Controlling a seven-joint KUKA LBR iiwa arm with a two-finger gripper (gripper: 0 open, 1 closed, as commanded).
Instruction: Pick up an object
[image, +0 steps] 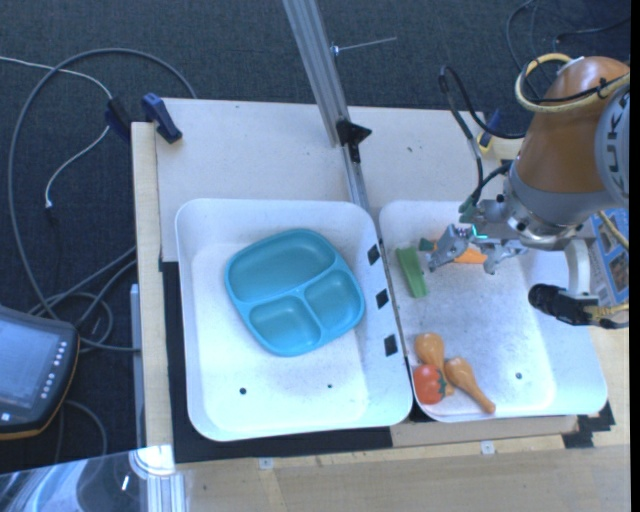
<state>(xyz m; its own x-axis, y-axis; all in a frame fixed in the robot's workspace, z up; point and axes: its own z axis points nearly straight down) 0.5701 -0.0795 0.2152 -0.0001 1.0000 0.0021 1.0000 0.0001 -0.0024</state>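
My gripper (464, 263) hangs low over the back of the right bin (560, 385), its two fingers spread open. An orange carrot (472, 256) with a green top lies between them on the bin floor. Just left of it, a green block (411, 271) lies near the bin's left wall. At the front left corner of the same bin sit a red tomato (427, 383) and two tan-orange drumstick-shaped pieces (468, 384).
The left bin (200, 330) holds a blue divided plate (294, 291). A metal pole (325, 70) rises from the back between the bins. The arm's black cable fitting (560, 303) overhangs the right bin's right side.
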